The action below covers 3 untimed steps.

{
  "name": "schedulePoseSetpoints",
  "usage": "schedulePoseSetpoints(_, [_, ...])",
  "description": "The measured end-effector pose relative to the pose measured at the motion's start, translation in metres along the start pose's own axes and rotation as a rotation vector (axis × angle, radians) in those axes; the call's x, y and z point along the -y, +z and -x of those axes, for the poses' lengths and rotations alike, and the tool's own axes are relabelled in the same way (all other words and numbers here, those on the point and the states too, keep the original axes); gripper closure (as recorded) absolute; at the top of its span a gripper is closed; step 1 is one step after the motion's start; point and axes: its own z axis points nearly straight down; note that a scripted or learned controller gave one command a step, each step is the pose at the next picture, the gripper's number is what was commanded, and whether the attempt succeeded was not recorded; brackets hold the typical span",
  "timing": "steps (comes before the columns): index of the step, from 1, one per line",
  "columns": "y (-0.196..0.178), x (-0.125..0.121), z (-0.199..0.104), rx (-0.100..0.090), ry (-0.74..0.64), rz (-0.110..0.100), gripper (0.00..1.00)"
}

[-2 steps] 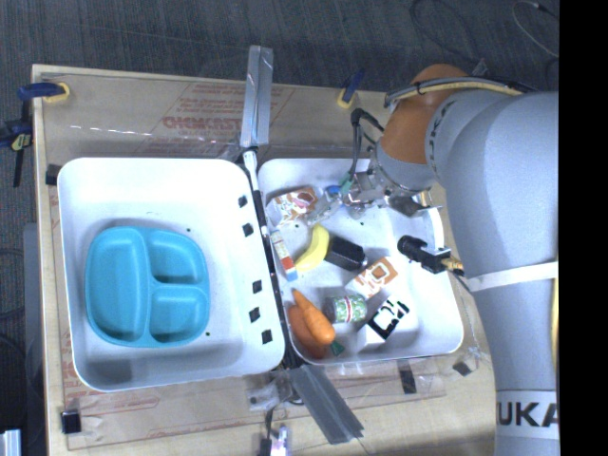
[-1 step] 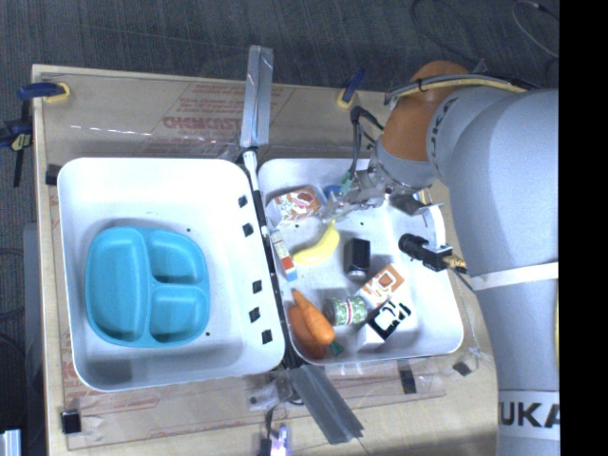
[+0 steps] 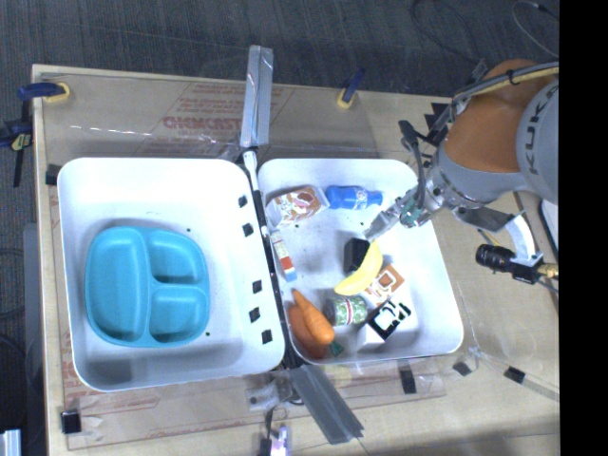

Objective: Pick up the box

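Two small boxes lie in the right bin (image 3: 432, 255) near its front right corner. One is a black-and-white box (image 3: 390, 319). The other is a flat orange-and-white carton (image 3: 387, 281), partly under a banana (image 3: 360, 274). My gripper (image 3: 384, 222) hangs over the bin's middle right, pointing down and to the left from the orange-banded wrist (image 3: 484, 141). It is above and behind the banana, apart from both boxes, with nothing seen in it.
The right bin also holds a carrot (image 3: 310, 322), a green can (image 3: 349, 311), a black object (image 3: 355, 252), a blue bottle (image 3: 352, 197), a snack packet (image 3: 294, 203) and a thin tube (image 3: 281, 256). A blue divided tray (image 3: 147, 284) sits in the left bin (image 3: 76, 183).
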Motion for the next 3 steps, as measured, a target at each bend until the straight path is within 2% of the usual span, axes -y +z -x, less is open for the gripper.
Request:
schedulePoseSetpoints(1, [0.001,0.002,-0.066,0.000,0.100,-0.001,1.00])
schedulePoseSetpoints(2, [0.017,-0.007,-0.123,0.000,0.109,-0.002,1.00])
schedulePoseSetpoints(3, [-0.026,-0.011,-0.125,0.002,0.206,0.000,1.00])
